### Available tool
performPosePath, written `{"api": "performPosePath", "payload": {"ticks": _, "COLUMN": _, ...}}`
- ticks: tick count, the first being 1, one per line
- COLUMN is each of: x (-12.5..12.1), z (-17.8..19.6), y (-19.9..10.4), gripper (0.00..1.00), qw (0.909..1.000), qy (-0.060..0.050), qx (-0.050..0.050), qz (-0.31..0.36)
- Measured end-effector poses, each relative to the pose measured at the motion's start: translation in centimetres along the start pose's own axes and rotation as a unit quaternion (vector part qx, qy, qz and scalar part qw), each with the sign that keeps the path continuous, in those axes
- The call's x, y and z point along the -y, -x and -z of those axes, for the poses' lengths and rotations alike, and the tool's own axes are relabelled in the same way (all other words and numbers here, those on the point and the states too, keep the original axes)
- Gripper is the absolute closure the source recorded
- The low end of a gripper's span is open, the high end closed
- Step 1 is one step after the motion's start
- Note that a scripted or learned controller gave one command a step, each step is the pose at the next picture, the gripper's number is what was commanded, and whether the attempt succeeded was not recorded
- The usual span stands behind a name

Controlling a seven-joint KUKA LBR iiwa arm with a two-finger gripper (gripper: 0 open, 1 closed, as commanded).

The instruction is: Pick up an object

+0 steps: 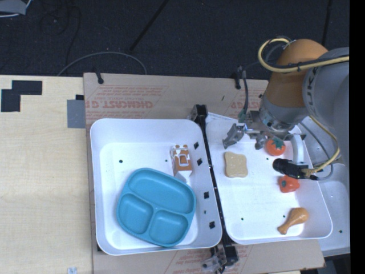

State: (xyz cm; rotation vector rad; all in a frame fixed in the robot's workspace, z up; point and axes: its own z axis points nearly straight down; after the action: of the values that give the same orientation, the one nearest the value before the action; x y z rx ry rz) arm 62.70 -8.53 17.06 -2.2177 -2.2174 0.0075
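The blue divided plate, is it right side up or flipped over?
Right side up: the blue divided plate shows three hollow compartments facing the camera, lying in the left bin.

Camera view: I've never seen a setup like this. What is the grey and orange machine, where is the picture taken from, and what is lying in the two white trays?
One fixed camera looks down at a slant on a bench. The grey and orange machine is a robot arm reaching in from the right; its gripper hangs over the right bin, with nothing visibly between its fingers. That bin holds a slice of toast, a tomato, a red pepper and a chicken drumstick, all toy food. The left bin holds a blue divided plate and a small orange-and-white toy.
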Motion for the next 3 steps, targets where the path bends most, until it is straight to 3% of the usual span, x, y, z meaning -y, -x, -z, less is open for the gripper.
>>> {"api": "performPosePath", "payload": {"ticks": 1, "x": -0.9, "z": -5.2, "y": 0.4, "gripper": 0.00, "qw": 1.0000, "qy": 0.000, "qx": 0.000, "qz": -0.001}}
{"api": "performPosePath", "payload": {"ticks": 2, "x": -0.9, "z": -3.9, "y": 0.5, "gripper": 1.00, "qw": 1.0000, "qy": 0.001, "qx": 0.000, "qz": -0.002}}
{"api": "performPosePath", "payload": {"ticks": 3, "x": -0.1, "z": 1.8, "y": 0.0, "gripper": 1.00, "qw": 1.0000, "qy": 0.005, "qx": 0.000, "qz": 0.000}}
